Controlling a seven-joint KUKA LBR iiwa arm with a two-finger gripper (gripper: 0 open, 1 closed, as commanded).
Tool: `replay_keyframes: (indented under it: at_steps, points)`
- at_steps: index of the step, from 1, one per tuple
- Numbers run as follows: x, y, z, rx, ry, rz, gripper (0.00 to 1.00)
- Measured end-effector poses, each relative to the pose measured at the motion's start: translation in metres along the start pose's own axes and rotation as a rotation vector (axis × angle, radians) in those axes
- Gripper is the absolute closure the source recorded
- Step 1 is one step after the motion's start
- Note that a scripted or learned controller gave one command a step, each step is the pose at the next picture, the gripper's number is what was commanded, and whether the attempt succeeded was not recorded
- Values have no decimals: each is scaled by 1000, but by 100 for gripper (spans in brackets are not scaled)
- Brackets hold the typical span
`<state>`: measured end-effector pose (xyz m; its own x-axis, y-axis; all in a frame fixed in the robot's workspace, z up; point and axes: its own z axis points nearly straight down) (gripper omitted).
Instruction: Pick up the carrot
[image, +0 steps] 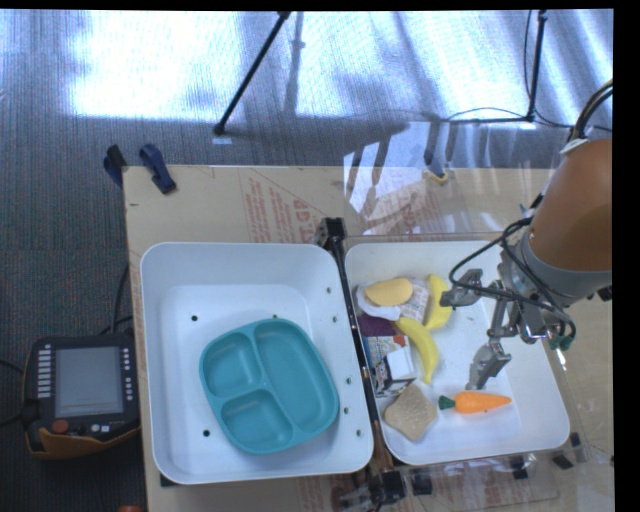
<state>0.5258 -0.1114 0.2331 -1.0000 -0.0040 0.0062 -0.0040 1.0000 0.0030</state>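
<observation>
The brown bench (250, 205) bears two white bins—left (165, 300), right (540, 420)—side by side, apparently touching.

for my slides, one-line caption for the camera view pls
Gripper poised just above the carrot in the right bin.

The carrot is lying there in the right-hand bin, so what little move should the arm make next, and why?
Probably a short drop straight down. The pincer hangs just above the carrot, which lies flat in the right bin, apart from the bread slice, and is not yet between its fingers.
</observation>
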Motion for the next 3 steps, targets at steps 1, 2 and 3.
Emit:
replay_keyframes:
  at_steps: [1,2,3]
  points:
    - [23,-53,146,-4,7,-175,0]
    - [39,-79,147,2,-15,-365,0]
    - [37,-98,149,-2,-6,-707,0]
